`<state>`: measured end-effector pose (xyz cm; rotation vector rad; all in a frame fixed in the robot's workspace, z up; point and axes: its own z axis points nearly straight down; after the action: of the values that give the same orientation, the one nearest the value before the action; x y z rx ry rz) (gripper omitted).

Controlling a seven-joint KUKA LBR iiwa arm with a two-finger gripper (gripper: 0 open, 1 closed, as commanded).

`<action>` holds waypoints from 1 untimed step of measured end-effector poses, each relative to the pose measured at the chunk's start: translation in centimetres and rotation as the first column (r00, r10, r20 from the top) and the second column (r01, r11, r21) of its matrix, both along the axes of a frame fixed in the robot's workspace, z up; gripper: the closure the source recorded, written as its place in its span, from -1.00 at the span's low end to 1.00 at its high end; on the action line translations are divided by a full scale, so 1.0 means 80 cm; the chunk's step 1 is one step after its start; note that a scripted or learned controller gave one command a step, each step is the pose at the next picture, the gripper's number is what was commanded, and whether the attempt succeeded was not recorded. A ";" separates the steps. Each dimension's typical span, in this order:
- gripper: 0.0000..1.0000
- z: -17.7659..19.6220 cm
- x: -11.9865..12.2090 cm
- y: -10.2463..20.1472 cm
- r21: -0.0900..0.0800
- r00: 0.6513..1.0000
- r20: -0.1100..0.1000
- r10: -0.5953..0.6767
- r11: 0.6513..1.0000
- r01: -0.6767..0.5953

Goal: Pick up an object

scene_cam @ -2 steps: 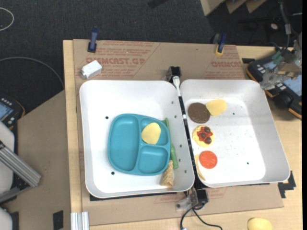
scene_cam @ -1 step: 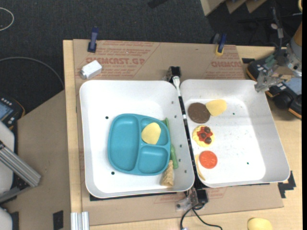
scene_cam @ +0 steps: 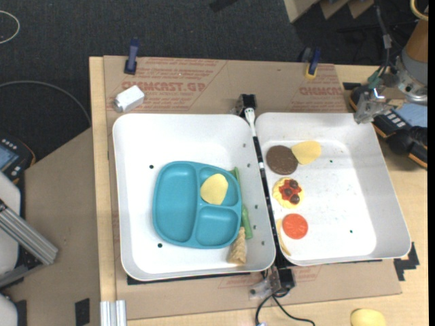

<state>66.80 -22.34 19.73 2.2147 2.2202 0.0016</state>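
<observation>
The left bin (scene_cam: 136, 155) holds a teal divided plate (scene_cam: 180, 206) with a yellow chip-like piece (scene_cam: 215, 189) in its upper right compartment. A green bean (scene_cam: 242, 209) and a tan piece (scene_cam: 238, 251) lie along the plate's right side. In the right bin (scene_cam: 353, 202), near its left wall, lie a brown round disc (scene_cam: 281, 159), a yellow piece (scene_cam: 308, 151), a small yellow pastry with red berries (scene_cam: 289, 191) and a red round slice (scene_cam: 295, 226). My gripper (scene_cam: 367, 105) hovers over the right bin's far right corner, away from all of these, with nothing seen in it.
Both bins rest on a cardboard sheet (scene_cam: 204, 80) held by two blue clamps (scene_cam: 132, 54) (scene_cam: 312, 62). A small white block (scene_cam: 129, 98) lies on the cardboard at the far left. A yellow object (scene_cam: 367, 316) sits on the bench at the bottom right.
</observation>
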 end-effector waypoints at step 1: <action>1.00 -0.014 -0.002 0.000 0.003 1.000 -0.005 -0.001 1.000 0.001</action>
<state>66.67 -22.33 18.60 2.2194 2.2233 -0.0015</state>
